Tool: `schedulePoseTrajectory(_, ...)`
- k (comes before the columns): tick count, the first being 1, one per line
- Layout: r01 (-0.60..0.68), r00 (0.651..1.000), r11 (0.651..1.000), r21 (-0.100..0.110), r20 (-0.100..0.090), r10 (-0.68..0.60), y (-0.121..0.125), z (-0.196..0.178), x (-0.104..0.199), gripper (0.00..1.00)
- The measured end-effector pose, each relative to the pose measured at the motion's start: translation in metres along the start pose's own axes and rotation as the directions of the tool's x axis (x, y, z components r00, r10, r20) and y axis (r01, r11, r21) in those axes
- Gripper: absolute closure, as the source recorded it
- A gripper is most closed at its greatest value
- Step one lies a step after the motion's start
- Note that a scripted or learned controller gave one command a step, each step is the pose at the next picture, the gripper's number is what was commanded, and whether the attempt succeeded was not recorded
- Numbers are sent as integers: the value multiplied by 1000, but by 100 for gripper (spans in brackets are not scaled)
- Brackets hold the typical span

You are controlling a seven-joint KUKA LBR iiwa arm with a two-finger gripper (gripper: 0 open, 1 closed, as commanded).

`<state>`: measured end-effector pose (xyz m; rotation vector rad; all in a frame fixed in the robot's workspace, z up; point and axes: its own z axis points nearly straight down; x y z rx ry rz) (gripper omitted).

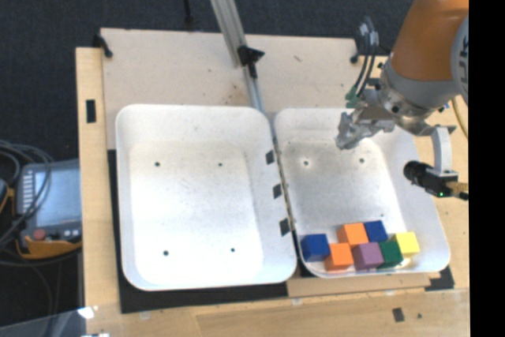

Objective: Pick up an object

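Pincer [348, 135] is hanging over the far end of the right bin [331, 170]; can't tell how it's set or whether it's got anything. The blocks are all bunched at the near end of that same bin, well apart from it: blue block [315, 245], orange block [354, 233], purple block [368, 254], green block [390, 252], yellow block [407, 242]. Left bin [197, 193] sits right beside it on the worktop [316, 59].

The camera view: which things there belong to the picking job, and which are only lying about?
For the job:
- pincer
- right bin
- blue block
- orange blocks
- purple block
- green block
- yellow block

Lying about:
- left bin
- metal rail
- handheld screen unit
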<state>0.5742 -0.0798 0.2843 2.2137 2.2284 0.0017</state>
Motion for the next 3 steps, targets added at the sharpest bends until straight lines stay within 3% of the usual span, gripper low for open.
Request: schedulePoseTrajectory(3, 1, 1000, 1000, 2, -1, -1, -30, 46, 159, 100)
